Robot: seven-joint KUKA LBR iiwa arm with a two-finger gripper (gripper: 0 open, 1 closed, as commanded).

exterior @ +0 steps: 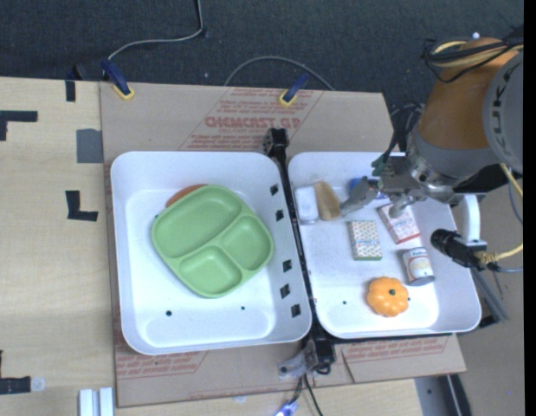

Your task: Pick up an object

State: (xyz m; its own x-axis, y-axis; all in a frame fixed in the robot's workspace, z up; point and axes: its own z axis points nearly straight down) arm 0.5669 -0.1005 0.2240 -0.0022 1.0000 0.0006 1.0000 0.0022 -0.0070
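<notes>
Beside pumpkin (388, 295): jar (416, 264) (upright), packet (365, 239)

A KUKA iiwa arm (475, 102) is seen from above, its rounded housing finished in grey and wrapped by a broad orange band (462, 94) above the wrist. Black cables are looped over the top of the orange section (a yellowish one can be made out among them), and further leads are strung along the wrist's side. Below the band, a metallic grey wrist block is fitted, ending in a two-finger gripper (380, 191) of dull silver
</notes>
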